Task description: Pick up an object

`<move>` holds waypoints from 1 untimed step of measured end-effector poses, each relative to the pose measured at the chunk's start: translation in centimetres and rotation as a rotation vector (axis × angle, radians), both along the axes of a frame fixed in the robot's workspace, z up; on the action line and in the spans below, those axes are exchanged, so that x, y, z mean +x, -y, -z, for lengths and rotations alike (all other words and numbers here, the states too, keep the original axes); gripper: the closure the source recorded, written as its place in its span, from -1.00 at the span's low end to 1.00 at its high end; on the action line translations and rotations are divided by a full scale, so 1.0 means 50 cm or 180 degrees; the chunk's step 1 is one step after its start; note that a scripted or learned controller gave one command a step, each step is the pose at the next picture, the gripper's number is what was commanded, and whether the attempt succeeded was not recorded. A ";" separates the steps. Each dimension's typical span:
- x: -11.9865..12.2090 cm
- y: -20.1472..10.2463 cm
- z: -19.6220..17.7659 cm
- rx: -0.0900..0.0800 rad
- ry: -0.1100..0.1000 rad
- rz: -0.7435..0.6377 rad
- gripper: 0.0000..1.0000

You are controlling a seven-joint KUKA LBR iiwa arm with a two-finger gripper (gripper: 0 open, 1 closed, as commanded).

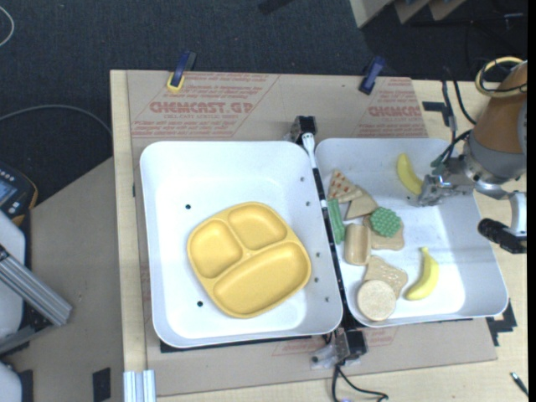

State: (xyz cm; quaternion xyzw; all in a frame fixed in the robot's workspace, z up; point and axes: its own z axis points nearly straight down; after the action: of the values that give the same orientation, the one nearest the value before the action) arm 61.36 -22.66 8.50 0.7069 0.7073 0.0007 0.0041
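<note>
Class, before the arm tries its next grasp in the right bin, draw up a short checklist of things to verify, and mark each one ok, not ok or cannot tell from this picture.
1. Tool is over the right bin: ok.
2. A target lies near it, the upper banana just beside it: ok.
3. That banana lies apart from the other food: ok.
4. Tool opening: cannot tell.
5. Lower banana touches the cracker: cannot tell.
6. Yellow divided plate sits in the left bin, out of the way: ok.
</note>
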 end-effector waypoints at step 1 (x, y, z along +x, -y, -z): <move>0.017 -0.004 -0.388 -0.0009 0.0039 -0.0005 1.00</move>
State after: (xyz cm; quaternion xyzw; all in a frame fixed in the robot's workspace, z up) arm 62.22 -22.47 27.93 0.7063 0.7078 0.0040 0.0095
